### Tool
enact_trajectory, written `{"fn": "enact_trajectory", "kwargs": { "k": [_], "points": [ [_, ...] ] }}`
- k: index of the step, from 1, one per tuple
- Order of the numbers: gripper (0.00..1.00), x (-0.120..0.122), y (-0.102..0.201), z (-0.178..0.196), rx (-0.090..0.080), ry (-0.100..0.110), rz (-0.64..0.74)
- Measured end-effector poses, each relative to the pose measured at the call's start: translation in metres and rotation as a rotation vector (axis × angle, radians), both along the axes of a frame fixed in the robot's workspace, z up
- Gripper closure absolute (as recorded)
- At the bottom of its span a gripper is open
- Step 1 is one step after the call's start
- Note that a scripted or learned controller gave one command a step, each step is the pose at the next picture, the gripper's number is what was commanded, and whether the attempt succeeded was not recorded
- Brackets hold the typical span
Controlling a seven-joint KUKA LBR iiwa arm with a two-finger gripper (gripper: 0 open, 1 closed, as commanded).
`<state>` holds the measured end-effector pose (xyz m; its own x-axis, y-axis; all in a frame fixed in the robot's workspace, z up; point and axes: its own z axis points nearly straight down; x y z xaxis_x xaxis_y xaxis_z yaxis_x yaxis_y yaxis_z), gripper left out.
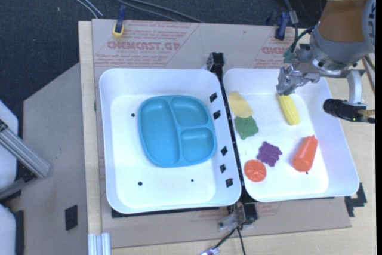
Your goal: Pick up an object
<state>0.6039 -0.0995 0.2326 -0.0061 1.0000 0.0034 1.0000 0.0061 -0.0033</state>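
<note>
the grey arm [343, 15] with its orange band reaches in from the right, and its claw [287, 86] hangs over the far part of the right bin [340, 146], just above the top end of a yellow corn cob [289, 108]. whether the claw is open or closed cannot be told from this angle, and nothing is seen gripped in it. the corn cob lies in the right bin, slanted, near its middle. in the same bin a pale yellow piece [240, 104] rests by the left wall, with a green broccoli-like toy [246, 126] just below it. a purple grape bunch [270, 153] and an orange-red round fruit [255, 171] sit nearer the front, and an orange carrot [305, 153] lies toward the right. the left bin [119, 176] holds a blue divided plate [176, 129]. both bins sit on the desk [149, 39].
</note>
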Motion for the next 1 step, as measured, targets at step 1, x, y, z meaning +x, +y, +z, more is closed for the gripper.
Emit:
{"fn": "enact_trajectory", "kwargs": {
  "k": [1],
  "points": [
    [1.0,-0.0045,0.0437,0.0022,-0.001,-0.001,-0.001]
  ]
}}
